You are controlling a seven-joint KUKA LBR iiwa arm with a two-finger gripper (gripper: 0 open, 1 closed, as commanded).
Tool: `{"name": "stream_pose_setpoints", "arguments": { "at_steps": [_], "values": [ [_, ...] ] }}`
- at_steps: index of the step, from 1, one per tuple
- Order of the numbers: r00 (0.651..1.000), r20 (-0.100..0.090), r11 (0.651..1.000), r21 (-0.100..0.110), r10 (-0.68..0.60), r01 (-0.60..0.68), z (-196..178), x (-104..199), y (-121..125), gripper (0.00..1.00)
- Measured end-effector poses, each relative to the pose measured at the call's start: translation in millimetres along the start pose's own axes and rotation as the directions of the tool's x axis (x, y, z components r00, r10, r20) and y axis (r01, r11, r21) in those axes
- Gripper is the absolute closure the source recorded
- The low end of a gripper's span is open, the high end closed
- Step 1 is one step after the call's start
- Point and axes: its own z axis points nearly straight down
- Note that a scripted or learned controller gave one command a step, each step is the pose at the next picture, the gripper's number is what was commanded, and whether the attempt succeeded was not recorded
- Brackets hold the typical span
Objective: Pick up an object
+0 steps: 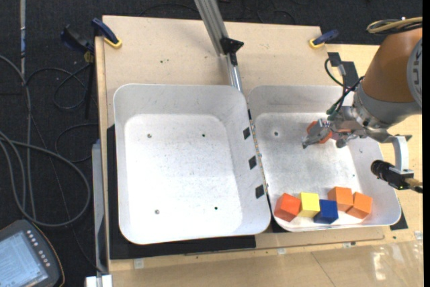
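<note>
My gripper (322, 136) hangs over the middle of the right bin (289, 161), reaching in from the right. A small red-orange block (318, 129) sits between its grey fingers, lifted above the bin floor, and the fingers are shut on it. Along the near wall of the right bin lie several more blocks in a row: a red-orange one (289, 206), a yellow one (310, 202), a blue one (328, 211) and two orange ones (342, 197) (362, 204).
The left bin (175, 165) lies beside the right one on the wooden bench (168, 50). A slanted metal pole (205, 0) ends at the bins' shared far edge. Clamps sit at the bench's far corners (107, 33) (322, 39).
</note>
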Motion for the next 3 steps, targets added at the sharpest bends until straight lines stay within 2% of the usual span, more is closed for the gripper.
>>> {"name": "stream_pose_setpoints", "arguments": {
  "at_steps": [1, 2, 3],
  "values": [
    [1.000, 0.000, 1.000, 0.001, 0.002, -0.002, 47.9, -5.7, -7.0, 0.00],
    [1.000, 0.000, 1.000, -0.002, 0.001, -0.001, 67.7, -5.2, -7.2, 0.00],
    [1.000, 0.001, 1.000, -0.006, 0.001, -0.001, 56.2, -5.6, -6.3, 1.00]
  ]
}}
